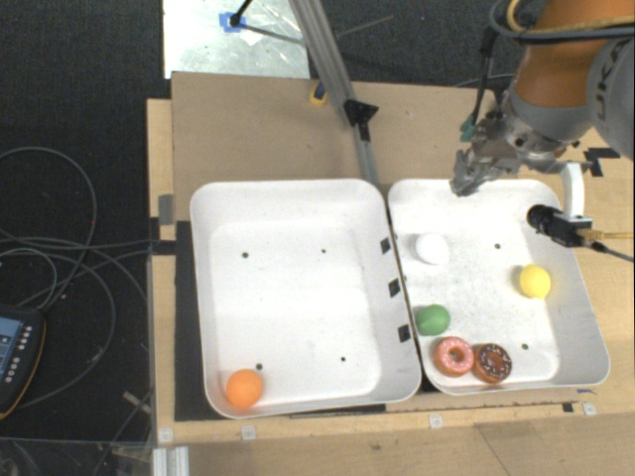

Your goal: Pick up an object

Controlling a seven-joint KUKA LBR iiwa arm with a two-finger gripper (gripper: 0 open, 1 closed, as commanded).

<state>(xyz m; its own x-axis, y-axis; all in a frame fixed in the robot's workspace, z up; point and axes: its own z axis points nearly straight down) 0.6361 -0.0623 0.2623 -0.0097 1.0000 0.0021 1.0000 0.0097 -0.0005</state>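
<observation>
Objects lie scattered across both white bins, none of them lifted. From where I stand, the right bin [566,266] carries most of them: a white ball [433,248] near its left wall, a yellow ball [535,282] toward the right side, and a green ball [433,318] lower down, close to the seam between the bins. Just beside the green one sits a pink-iced doughnut [453,356], and touching that, a chocolate doughnut [492,363] — the pair lined up along the near rim. The left bin [288,216] has a single orange ball [244,389] tucked into its near left corner.

The arm [571,48] comes in from the right, its orange band bulging above the wrist, with cables looped over it. Its gripper [468,182] hangs at the far rim of the right bin, well apart from every object, with nothing between its tips. The tips are dark and bunched against the rim — whether they are spread or closed, I cannot tell.

A grey pole [332,62] slants down across the brown board behind the bins, ending near the gap between them.
</observation>
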